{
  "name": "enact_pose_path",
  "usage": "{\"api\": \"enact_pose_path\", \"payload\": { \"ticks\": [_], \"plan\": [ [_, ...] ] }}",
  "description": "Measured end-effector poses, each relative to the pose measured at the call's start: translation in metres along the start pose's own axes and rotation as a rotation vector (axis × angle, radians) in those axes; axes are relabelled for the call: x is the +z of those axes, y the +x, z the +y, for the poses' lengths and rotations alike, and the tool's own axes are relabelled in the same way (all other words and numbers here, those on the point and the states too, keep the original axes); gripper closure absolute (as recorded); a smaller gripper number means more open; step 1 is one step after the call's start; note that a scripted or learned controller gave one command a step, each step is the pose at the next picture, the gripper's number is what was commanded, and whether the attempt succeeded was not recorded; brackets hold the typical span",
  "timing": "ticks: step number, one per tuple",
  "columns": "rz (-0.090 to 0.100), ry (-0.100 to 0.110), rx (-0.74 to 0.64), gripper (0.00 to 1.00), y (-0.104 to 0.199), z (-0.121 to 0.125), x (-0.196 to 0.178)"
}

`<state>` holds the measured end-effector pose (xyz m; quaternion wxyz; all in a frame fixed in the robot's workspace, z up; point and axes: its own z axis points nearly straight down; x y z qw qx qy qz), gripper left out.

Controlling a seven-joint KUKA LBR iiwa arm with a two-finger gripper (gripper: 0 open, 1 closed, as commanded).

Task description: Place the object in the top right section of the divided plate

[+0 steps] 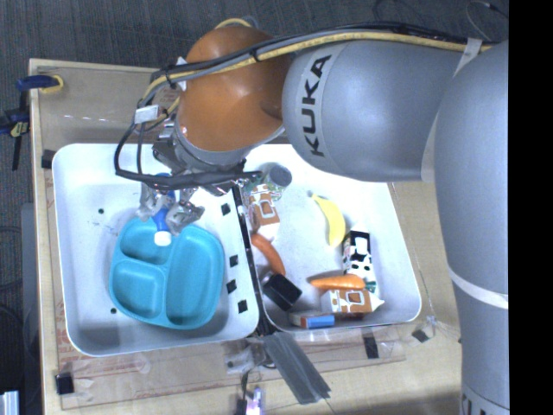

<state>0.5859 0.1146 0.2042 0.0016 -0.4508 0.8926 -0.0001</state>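
A blue divided plate (pixel 173 279) lies in the left white bin (pixel 78 197). A small white round object (pixel 162 239) rests on the plate's upper edge, about where the ridge between the upper left section and the large right section begins. My gripper (pixel 166 213) hangs just above that object, over the plate's top rim. Its two metal fingers (pixel 184 215) stand apart, open, and the white object sits below their tips, not between them. The orange wrist band and the grey arm hide the back of the bin.
The right bin (pixel 402 258) holds a banana (pixel 330 219), a cow-patterned carton (pixel 357 258), a carrot (pixel 337 281), a small house-printed box (pixel 350 301), a black block (pixel 281 290), an orange sausage (pixel 268 251) and a blue item (pixel 318 322). Black clips line the wall between the bins.
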Motion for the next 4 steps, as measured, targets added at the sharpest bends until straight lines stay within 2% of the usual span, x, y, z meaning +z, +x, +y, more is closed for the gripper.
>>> {"api": "enact_pose_path", "payload": {
  "ticks": [1, 2, 3, 4],
  "plan": [
    [0.002, -0.002, -0.051, 1.00, 0.057, 0.015, 0.012],
    [0.001, -0.001, -0.113, 1.00, -0.001, 0.008, -0.003],
    [0.001, -0.001, -0.111, 0.00, 0.000, 0.008, -0.003],
    [-0.001, 0.001, -0.113, 1.00, -0.002, 0.008, -0.014]
  ]
}}
